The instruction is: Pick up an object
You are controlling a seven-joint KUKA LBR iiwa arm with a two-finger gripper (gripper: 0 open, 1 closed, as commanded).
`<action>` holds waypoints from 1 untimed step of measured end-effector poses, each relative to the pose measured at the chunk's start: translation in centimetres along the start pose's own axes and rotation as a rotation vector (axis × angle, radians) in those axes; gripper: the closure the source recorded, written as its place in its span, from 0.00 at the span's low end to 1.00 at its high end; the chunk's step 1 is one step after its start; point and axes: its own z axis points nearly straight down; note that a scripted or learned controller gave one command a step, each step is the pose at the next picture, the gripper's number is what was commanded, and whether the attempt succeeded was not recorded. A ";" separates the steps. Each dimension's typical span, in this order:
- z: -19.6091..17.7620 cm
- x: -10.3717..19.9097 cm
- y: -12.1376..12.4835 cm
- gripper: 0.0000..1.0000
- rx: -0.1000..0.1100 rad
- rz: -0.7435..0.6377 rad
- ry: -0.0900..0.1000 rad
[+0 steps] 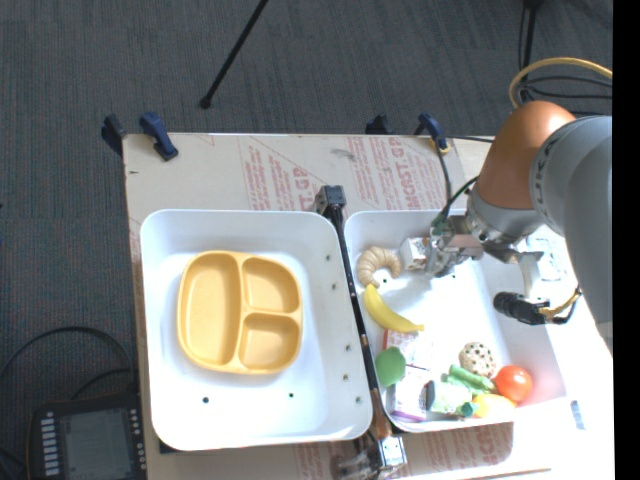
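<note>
Grey carpet (pixel 120 38), table (pixel 240 168) print mirrored, unreadable. Hand (pixel 438 255) beside croissant (pixel 379 262), above banana (pixel 389 313); grip state unclear. Yellow tray (pixel 240 311) left bin (pixel 160 388).

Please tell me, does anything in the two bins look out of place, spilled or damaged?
Nothing stands out. The yellow divided tray lies flat in the left bin. The croissant, banana and tomato lie loose in the right bin, with small items crowded at its near edge.

Divided tray (pixel 240 311) in left bin (pixel 160 238); croissant (pixel 379 262) behind banana (pixel 390 313) in right bin (pixel 520 343).
</note>
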 end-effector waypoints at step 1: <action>0.0 0.0 0.0 0.00 0.000 0.000 0.000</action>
